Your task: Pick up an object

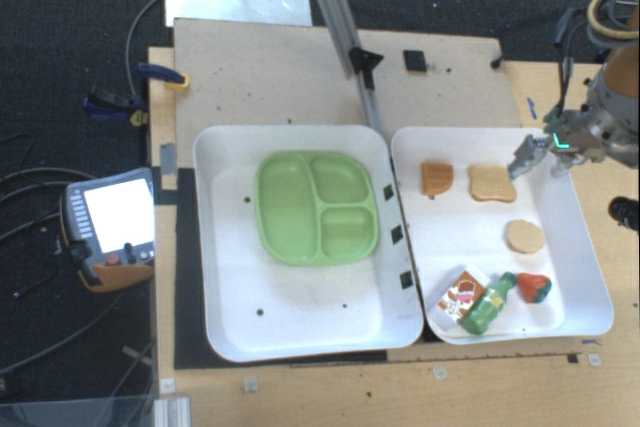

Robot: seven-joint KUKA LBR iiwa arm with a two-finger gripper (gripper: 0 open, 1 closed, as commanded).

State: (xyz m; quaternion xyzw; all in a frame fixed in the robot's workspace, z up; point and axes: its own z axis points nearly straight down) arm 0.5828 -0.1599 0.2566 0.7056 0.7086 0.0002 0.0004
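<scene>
- Nearest the camera, in the near end of the right bin [585,245], lies a green bottle [489,305], with its long axis running on a slant from lower left to upper right, cap end toward the upper right.
- Just left of the bottle and touching it sits a small carton [460,296] with a red and white print, tilted the same way.
- Just right of the bottle's cap end lies a red strawberry-like toy [535,287], green leaves toward the bottle.
- Farther up the same bin, a round pale cookie-like piece [524,237] lies flat, apart from the others.
- At the bin's far end, a tan toast slice [492,183] lies flat, and a smaller orange-brown piece [436,178] lies to its left, near but not touching.
- Hanging over the right bin's far right corner, the pincer [536,156] sits just right of the toast slice; I cannot tell whether its fingers are spread or closed, and nothing is seen between them.
- The left bin [225,245] holds a green divided plate [318,207] with three compartments, lying flat near its middle.
- Both bins rest side by side on the tabletop [270,65].
</scene>
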